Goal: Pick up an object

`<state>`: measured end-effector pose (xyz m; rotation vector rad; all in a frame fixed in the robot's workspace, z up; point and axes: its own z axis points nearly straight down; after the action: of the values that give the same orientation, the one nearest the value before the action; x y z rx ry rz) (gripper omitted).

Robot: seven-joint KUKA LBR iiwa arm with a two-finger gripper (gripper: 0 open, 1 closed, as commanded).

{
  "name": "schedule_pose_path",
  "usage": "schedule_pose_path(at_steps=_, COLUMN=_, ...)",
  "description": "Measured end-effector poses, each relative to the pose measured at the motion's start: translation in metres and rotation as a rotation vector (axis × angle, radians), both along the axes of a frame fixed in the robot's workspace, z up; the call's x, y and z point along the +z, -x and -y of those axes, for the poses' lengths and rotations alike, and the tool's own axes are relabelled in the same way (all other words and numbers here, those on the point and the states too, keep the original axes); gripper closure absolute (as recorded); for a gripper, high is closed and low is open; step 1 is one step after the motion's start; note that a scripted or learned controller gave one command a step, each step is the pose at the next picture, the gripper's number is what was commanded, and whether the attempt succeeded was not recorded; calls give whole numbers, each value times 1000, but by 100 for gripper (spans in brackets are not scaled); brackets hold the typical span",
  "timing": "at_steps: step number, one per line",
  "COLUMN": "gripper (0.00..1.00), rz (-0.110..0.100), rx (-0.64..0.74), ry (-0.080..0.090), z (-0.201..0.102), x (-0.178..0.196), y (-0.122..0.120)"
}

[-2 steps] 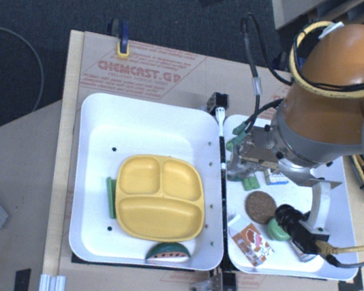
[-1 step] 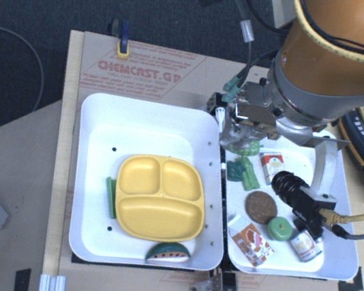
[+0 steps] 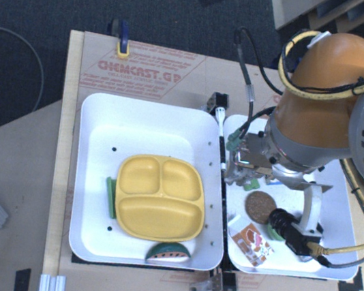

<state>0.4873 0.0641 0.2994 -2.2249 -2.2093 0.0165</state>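
My gripper (image 3: pixel 241 173) hangs low over the left side of the right bin (image 3: pixel 345 203), close to the wall between the two bins. The arm's orange band and grey wrist hide much of that bin. Just beside the gripper lies a small green piece (image 3: pixel 252 184), partly covered by it. A brown round disc (image 3: pixel 260 205) lies a little to the right and nearer the front. In front of the disc lies a small white and red packet (image 3: pixel 252 243). Whether anything sits in the gripper is hidden from this angle.
The left bin (image 3: pixel 101 135) holds a yellow divided plate (image 3: pixel 159 196), a green stick (image 3: pixel 112 197) along the plate's left edge, and a watermelon-slice toy (image 3: pixel 169 252) at the front. A black cable connector (image 3: pixel 292 232) hangs from the arm over the right bin.
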Motion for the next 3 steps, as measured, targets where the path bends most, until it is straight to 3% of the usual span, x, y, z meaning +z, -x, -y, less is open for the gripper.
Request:
schedule_pose_path(at_steps=1, gripper=100, rz=1, rx=-7, ry=0, z=114, x=-73, y=11)
schedule_pose_path(at_steps=2, gripper=100, rz=4, rx=10, ry=-6, z=57, x=-117, y=9)
schedule_pose_path(at_steps=3, gripper=100, rz=29, rx=21, ry=-10, z=-56, x=35, y=7)
